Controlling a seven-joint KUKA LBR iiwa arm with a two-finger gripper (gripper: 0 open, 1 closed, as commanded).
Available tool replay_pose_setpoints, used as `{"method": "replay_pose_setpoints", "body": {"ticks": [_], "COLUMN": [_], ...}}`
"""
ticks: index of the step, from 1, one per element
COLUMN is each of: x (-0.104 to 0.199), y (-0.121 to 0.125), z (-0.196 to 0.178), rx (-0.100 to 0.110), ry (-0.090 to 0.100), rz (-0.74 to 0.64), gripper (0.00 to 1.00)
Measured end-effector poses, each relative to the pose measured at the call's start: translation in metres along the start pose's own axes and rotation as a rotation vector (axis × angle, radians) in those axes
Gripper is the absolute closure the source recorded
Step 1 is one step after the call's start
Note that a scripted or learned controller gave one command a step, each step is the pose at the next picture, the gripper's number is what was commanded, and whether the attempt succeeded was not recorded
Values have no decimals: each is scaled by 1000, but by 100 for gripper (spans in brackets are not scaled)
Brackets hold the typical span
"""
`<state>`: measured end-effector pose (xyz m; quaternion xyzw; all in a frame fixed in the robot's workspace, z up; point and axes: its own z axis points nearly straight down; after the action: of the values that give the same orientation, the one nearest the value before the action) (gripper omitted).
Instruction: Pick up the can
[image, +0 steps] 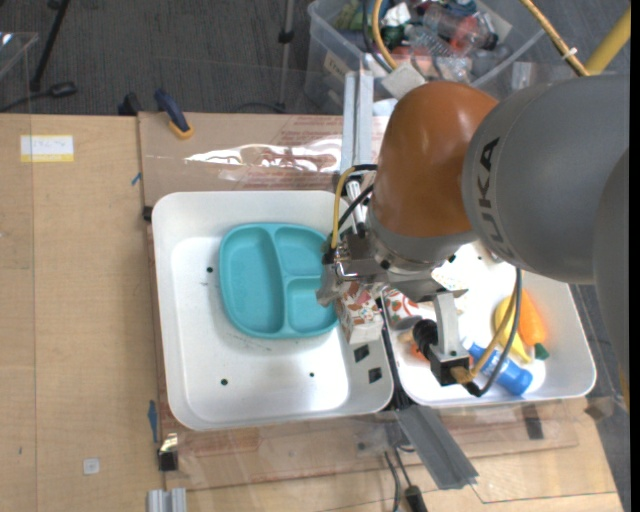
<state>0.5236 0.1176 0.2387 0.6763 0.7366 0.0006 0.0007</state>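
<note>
Bins side by side on wooden bench, grey carpet beyond.

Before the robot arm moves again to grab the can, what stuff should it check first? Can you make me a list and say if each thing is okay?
1. Can found: cannot tell. A patterned red and white thing sits under the wrist at the left bin's right edge, but the arm covers much of it.
2. Pincer over that thing: ok, it hangs right there.
3. Something held: cannot tell, the arm hides it.
4. Blue divided plate out of the way: not ok, it lies right beside the pincer in the left bin.
5. Cables free: ok, they hang loose over the right bin.
</note>
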Motion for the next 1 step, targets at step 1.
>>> {"method": "replay_pose_setpoints", "body": {"ticks": [1], "x": [-110], "y": [-6], "z": [-62], "rx": [0], "ry": [-1], "rz": [-119], "gripper": [100]}}
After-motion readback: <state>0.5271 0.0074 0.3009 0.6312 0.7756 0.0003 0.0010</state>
